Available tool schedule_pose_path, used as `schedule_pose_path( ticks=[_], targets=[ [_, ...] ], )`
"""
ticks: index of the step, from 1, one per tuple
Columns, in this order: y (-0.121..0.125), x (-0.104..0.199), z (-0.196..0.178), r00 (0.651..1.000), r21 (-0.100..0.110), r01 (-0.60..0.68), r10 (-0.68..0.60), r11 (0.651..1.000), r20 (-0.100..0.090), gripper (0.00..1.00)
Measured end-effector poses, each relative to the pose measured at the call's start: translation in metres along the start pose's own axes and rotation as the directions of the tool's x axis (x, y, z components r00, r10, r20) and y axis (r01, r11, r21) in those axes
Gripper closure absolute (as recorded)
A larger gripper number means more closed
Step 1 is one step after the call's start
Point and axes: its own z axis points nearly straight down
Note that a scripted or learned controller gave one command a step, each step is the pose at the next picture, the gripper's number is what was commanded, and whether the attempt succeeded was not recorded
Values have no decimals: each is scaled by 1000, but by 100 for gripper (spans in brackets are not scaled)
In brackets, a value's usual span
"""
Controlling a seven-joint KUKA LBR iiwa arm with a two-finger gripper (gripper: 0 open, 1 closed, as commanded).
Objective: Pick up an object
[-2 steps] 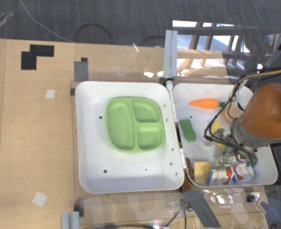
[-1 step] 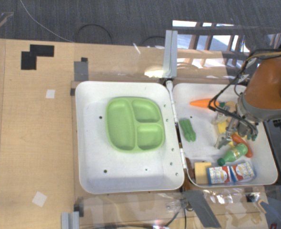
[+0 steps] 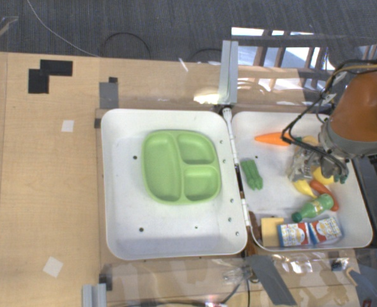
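In the right bin [image 3: 271, 171] lie an orange carrot [image 3: 273, 139], a green toy vegetable [image 3: 252, 174], a yellow piece [image 3: 303, 187], an orange piece [image 3: 321, 187], a green bottle with an orange cap [image 3: 315, 206], a small blue and white carton [image 3: 308, 232] and a yellow block [image 3: 270, 226]. My gripper [image 3: 316, 169] hangs low over the right side of this bin, just above the yellow and orange pieces. The arm's wrist hides most of its fingers.
The left bin [image 3: 121, 229] holds a light green divided plate [image 3: 180, 166]. A ridge [image 3: 236, 171] separates the two bins. The arm's orange band [image 3: 366, 107] and cables [image 3: 310, 117] overhang the right bin's far right corner. Wooden bench surface [image 3: 41, 171] stretches to the left.
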Motion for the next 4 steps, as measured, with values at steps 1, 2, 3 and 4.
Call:
schedule_pose_path(
  ticks=[1,2,3,4],
  targets=[
    [0,0,1,1000,0,1,-1,1000,-1,0],
    [10,2,15,1000,0,21,-21,1000,-19,0],
    [11,-4,0,1000,1,27,-27,1000,-1,100],
    [38,-25,-130,975,2,-220,220,975,-14,100]
  ],
)
